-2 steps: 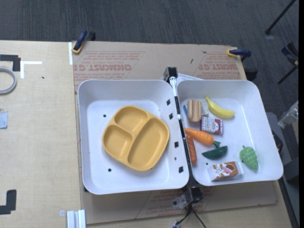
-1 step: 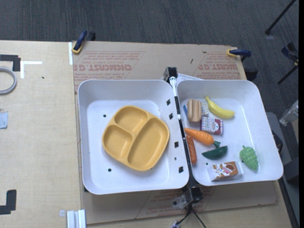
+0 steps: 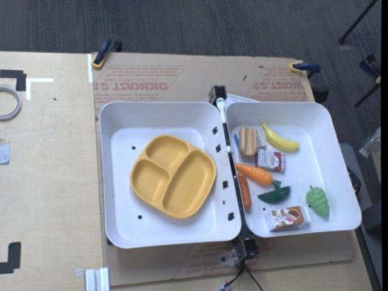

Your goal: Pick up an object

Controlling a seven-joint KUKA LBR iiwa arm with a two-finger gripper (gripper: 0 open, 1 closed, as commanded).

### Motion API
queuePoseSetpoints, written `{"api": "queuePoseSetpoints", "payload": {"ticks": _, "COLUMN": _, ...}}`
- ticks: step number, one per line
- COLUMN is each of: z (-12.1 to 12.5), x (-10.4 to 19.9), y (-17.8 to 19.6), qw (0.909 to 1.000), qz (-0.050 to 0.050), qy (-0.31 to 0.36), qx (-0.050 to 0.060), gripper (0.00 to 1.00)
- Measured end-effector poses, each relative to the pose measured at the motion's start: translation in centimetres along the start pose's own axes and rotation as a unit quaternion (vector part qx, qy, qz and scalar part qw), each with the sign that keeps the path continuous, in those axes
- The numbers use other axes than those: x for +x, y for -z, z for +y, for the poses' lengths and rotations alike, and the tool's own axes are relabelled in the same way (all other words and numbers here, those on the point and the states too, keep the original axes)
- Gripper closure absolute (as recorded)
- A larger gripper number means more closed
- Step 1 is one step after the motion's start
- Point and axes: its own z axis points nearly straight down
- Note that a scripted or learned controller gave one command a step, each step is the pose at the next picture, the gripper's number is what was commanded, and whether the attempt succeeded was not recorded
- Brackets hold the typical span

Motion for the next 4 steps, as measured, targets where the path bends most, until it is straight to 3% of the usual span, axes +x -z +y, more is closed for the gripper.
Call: {"api": "queuePoseSetpoints", "payload": {"ticks": 4, "z": 0.4, "x": -0.5, "y": 4.0, "qw": 1.0, "qz": -0.008, "qy": 0.003, "qx": -0.002, "gripper": 1.0}}
